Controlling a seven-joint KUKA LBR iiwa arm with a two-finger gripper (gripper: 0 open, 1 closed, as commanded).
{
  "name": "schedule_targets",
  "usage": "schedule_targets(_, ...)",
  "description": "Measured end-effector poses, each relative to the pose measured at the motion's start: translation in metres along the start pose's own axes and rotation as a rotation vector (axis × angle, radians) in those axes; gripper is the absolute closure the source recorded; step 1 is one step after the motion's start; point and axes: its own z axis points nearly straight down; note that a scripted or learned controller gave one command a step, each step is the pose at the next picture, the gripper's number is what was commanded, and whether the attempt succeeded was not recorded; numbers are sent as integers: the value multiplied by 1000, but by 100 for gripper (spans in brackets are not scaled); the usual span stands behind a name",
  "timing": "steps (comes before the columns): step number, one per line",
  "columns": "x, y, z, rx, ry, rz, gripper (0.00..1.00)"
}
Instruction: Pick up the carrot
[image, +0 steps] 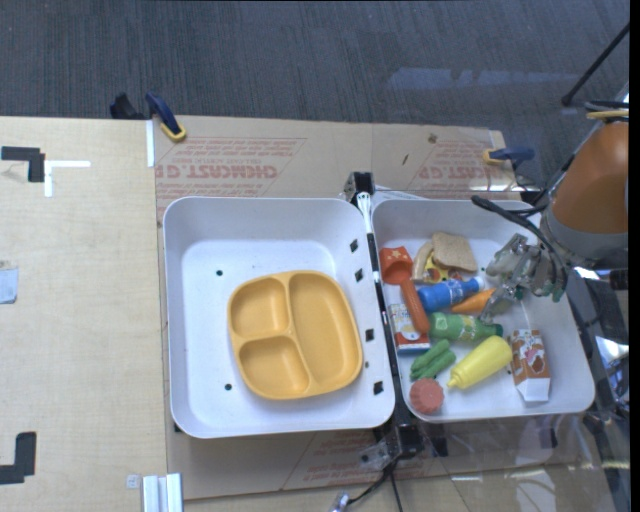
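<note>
The carrot (479, 299) shows as a short orange piece in the right bin (566, 398), wedged between a blue bottle (447, 294) and a green bottle (462, 326). Most of the carrot is hidden by these two bottles. My gripper (511, 279) hangs low over the right side of this bin, just right of the carrot's visible end and touching or nearly touching it. The grey arm with its orange band (595, 185) comes in from the right.
The right bin also holds an orange cup (395, 263), a sandwich (452, 253), a long red-orange sausage (413, 306), a green pod (432, 358), a yellow bottle (478, 364), a red disc (427, 396) and a small carton (530, 366). The left bin (190, 330) holds a yellow divided plate (295, 333).
</note>
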Motion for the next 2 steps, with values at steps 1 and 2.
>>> schedule_targets(1,-8,19,2,-12,14,362,0)
schedule_targets(2,20,10,1,-10,11,635,0)
